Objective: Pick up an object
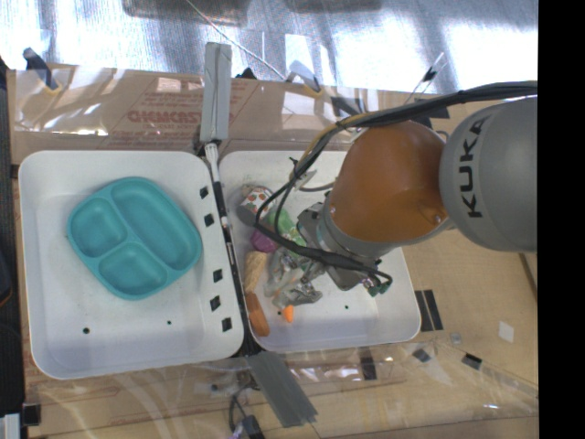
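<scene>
Over the right bin's (402,323) near-left corner, the tool (294,282) hangs low above a heap of small toys (263,263), its grip impossible to judge, so it should settle squarely on one piece, such as the carrot (259,318), before closing.

bench (475,355) carries two shallow white bins side by side, touching along a shared edge. left bin (55,337) sits left of that edge, right bin (393,323) right of it. flattened brown cardboard (137,108) lies on the bench just behind the left bin.
</scene>
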`<state>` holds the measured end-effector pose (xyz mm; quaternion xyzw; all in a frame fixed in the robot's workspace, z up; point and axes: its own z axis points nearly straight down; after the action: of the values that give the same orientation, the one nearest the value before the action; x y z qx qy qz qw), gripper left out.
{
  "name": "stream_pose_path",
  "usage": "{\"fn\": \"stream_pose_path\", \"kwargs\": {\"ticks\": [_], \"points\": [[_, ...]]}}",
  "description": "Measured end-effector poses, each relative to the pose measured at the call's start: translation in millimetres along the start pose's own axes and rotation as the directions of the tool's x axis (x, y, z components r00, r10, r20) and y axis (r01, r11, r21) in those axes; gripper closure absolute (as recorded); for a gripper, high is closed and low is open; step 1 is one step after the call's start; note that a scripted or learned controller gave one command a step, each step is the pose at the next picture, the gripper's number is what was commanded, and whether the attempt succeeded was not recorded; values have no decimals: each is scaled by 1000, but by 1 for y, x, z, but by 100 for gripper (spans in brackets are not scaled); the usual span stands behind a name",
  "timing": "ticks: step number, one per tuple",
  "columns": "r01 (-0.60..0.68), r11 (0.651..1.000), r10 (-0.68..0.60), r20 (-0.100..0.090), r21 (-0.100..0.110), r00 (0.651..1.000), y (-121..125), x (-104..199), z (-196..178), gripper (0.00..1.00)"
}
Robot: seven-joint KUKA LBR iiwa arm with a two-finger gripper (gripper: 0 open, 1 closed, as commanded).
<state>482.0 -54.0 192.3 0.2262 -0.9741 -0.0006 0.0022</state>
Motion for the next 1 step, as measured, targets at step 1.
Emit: {"fn": "stream_pose_path", "kwargs": {"ticks": [1], "points": [[292, 956, -292, 8, 6, 956, 34, -22, 0, 100]]}}
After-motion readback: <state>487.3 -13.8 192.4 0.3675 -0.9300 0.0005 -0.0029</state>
